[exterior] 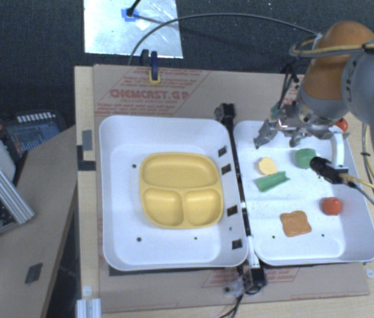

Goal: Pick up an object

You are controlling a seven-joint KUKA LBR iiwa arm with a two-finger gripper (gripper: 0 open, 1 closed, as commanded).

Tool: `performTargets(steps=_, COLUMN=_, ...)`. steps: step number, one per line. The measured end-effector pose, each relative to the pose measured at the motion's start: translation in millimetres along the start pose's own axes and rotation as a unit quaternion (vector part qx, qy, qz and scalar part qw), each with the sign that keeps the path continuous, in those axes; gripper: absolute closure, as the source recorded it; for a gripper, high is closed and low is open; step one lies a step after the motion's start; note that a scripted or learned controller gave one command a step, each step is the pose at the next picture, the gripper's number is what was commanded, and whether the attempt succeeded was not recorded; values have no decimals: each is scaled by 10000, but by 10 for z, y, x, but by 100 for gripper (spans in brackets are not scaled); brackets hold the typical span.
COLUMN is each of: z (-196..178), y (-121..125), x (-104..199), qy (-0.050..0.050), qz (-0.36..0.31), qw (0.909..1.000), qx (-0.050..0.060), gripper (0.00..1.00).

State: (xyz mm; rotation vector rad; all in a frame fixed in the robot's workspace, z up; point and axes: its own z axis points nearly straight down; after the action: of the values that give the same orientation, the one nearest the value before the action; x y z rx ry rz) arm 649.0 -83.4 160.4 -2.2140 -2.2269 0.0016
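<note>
While nothing sits between the fingers, treat every item below as unpicked.

Left bin, centre-left of the frame: holds one yellow divided tray with three compartments. It is wide, shallow and smooth-rimmed; you would likely find a two-finger grip slipping off its edge.

Right bin, centre-right: holds the small candidates. Yellow piece, upper left of this bin, with a green wedge just below it, near or touching; a grasp on either could nudge or drag the other. Brown toast-shaped piece, lower middle: flat, so the fingers may skate over it. Green rounded piece, upper middle. Red ball-like piece, right side: it could roll away under a glancing touch.

Gripper, upper part of the right bin, above the yellow piece: whether its jaws stand open or closed, you cannot tell. A black-and-white attachment by the wrist hangs close beside the green rounded piece; a descent here could knock it.
</note>
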Motion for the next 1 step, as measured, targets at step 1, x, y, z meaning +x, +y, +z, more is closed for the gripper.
performTargets(steps=1, z=601, y=-65, x=-30, qy=0, qz=23, qw=10000, qx=7, gripper=0)
